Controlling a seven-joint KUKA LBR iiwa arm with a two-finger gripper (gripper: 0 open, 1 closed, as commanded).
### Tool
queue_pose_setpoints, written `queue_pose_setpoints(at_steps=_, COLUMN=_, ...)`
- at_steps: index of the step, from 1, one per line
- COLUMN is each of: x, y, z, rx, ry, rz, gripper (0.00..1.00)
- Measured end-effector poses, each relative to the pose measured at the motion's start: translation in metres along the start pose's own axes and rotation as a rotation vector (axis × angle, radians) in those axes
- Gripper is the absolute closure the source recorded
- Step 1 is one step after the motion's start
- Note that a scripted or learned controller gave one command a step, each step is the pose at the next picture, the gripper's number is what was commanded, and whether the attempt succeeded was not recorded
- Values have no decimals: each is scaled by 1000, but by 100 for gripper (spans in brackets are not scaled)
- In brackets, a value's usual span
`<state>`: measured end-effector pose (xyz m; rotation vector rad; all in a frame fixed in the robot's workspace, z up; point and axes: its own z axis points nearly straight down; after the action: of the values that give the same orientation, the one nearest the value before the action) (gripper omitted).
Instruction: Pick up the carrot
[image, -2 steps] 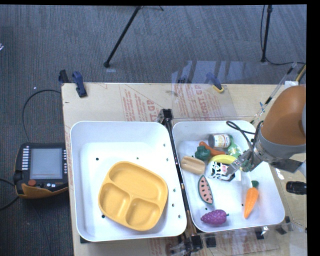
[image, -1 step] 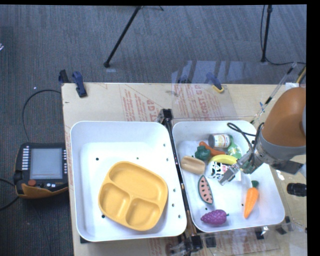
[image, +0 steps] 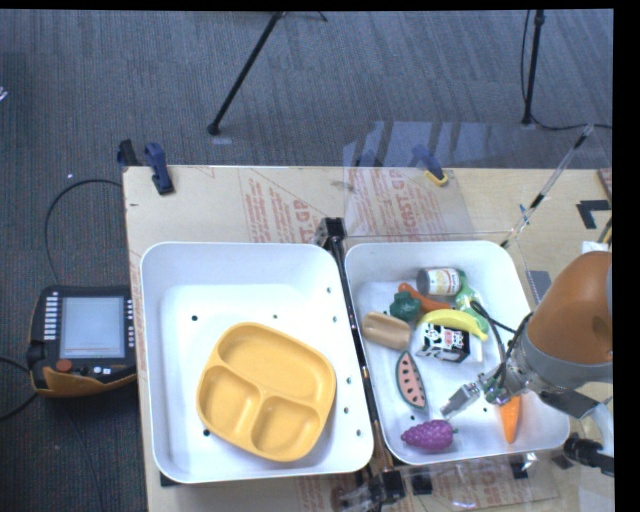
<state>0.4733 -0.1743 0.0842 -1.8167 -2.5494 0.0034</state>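
One gripper (image: 470, 395) hangs low in the right bin (image: 515, 262), its grasp impossible to judge; the carrot (image: 511, 418) lies just right, partly under the arm. Grapes (image: 429, 435) and watermelon slice (image: 410, 380) sit left.

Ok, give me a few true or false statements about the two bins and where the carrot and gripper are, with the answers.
1. The carrot lies in the right bin. True.
2. The yellow tray sits in the right bin. False: it sits in the left bin.
3. The gripper is over the left bin. False: it is over the right bin, just left of the carrot.
4. The grapes lie near the right bin's front edge. True.
5. The watermelon slice is on the yellow tray. False: it lies in the right bin, beside the milk carton.
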Motion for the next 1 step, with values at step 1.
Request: queue_pose_setpoints(at_steps=1, x=-1, y=1, z=-11, rx=-2, ry=1, rz=2, gripper=100)
